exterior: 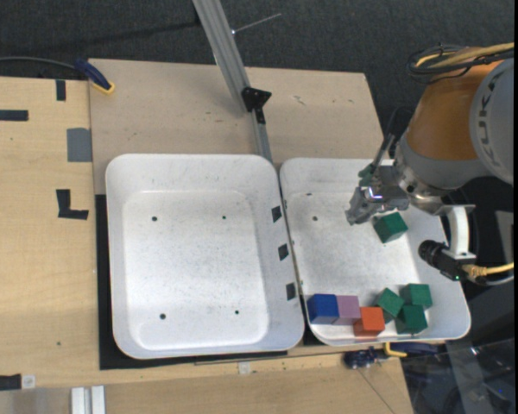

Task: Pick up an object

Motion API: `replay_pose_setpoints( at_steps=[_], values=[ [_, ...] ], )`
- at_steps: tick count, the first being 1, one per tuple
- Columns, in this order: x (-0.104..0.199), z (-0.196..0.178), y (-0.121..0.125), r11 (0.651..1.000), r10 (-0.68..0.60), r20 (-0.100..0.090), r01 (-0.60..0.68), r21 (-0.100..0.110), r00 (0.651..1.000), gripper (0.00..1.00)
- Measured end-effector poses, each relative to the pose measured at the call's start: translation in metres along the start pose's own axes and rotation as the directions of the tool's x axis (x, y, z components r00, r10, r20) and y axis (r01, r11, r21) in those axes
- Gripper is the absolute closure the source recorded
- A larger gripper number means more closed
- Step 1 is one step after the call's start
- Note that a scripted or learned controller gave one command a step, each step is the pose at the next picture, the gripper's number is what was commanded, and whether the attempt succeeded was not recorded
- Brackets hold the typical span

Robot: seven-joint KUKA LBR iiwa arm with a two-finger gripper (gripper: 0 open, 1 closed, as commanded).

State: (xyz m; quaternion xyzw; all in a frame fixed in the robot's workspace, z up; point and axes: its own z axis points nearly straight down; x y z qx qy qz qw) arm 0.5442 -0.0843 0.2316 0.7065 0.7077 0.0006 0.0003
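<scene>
We see the arm (466,119) reaching in from three o'clock over the right bin (328,188). Its gripper (367,203) hangs over the bin floor, and we cannot tell how it is set. A green block (390,228) sits just beside it at four o'clock. At the bin's six o'clock edge cluster a blue block (323,307), a purple block (348,307), an orange block (371,320) and three more green blocks (407,307). The left bin (121,188) lies alongside.

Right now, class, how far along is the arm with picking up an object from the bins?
Done: the claw has reached over the right bin, beside a green block. In hand: whether it grips that block cannot be told from this view. Left: a clear lift, if it isn't held. The blue block, purple block, orange block and three other green blocks sit along the bin's near edge.
</scene>
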Motion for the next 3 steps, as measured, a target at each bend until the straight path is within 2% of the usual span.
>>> replay_pose_setpoints(
  at_steps=[1,3],
  values=[
    [0.052,0.011,-0.01,1.0,-0.004,0.0,0.004,0.004,1.0,1.0],
    [0.153,-0.01,-0.022,1.0,-0.001,0.001,0.001,0.004,1.0,1.0]
  ],
)
